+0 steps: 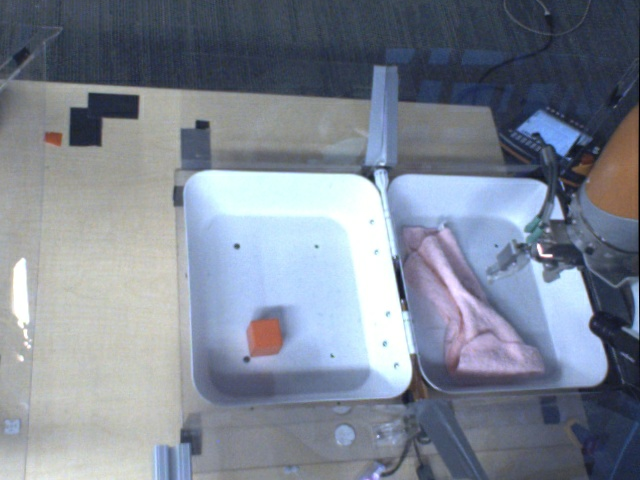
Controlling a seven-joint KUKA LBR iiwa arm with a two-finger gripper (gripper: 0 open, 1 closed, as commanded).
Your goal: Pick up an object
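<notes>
Two shallow white bins are being presented side by side on the wooden bench, the left bin [200,268] and the right bin [470,193], with a grey metal divider [384,118] running up from the seam between them.

One orange block [265,337] is being kept in the left bin, low on its floor and toward the near-left corner, standing clear of every wall. That spacing is judged to be favourable for a grasp from above, since nothing is being crowded against it.

One pink cloth [465,308] is being held in the right bin, draped in a long rumpled band from the upper left toward the near wall, where it is being bunched thicker. Being soft, it is judged likely to be pinched at a fold rather than lifted whole.

The gripper [512,256] is being carried over the right bin, just beside the cloth's right edge and apart from it, at the end of the arm [615,188] reaching in from the right. Its posture suggests the cloth is being targeted, not the block. Nothing is seen between the fingers; whether they are being spread or closed cannot be told at this size.

The pick is judged as not yet made.
</notes>
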